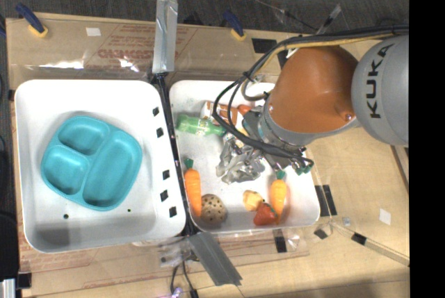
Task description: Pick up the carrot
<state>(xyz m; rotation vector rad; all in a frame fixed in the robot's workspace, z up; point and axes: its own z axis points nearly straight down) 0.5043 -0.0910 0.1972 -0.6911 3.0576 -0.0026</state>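
While the carrot lies lengthwise, leaves up-frame, the hand's state is unclear.

Two white bins: left bin, right bin. Left bin: turquoise divided tray. Right bin: orange carrot with green top, by the left wall; second orange carrot, green-topped, near the right wall; brown ball with pale speckles at the near edge; red strawberry; pale green bottle. Arm: grey, with orange band.
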